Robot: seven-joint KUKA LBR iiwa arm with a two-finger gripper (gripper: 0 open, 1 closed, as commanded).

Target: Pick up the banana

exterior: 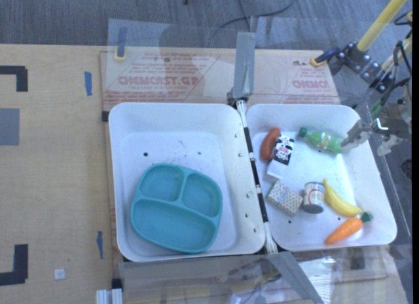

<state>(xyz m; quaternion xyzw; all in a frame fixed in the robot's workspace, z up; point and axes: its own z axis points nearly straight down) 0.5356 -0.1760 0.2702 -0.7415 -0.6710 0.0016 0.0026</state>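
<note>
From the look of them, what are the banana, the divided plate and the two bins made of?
The banana looks like moulded plastic: even yellow, smooth, toy-like, though rubber is possible. The divided plate appears to be matte teal plastic, uniform in colour with soft rounded ridges. The left bin and right bin seem thin formed white plastic, with rounded corners and a slightly speckled, dull surface.

The arm came in from the right, low at the picture's right edge; its gripper [362, 132] sat at the arm's left end, tilted and pointing down-left; the finger spread was too blurred to read.
</note>
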